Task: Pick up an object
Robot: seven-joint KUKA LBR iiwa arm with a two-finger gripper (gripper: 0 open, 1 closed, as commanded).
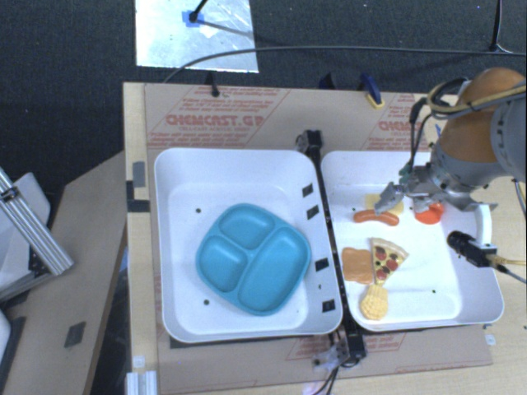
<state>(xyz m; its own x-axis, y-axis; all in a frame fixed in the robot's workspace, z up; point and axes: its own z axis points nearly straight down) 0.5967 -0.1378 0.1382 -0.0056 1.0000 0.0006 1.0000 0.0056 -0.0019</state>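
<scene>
Gripper (394,197) fingers narrowly apart, holding nothing | hot dog (375,216) just below fingertips, yellow piece (387,205) under them | orange piece (428,213) right | pizza slice (387,258) lower | blue plate (253,257) far left

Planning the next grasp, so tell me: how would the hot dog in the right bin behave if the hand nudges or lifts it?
The hot dog looks like a small, rounded toy sausage, so a sideways push would probably roll it. Its smooth, glossy skin suggests it may slip from the hand. It likely weighs little, and it lies close to a yellow piece, which might get bumped.
</scene>
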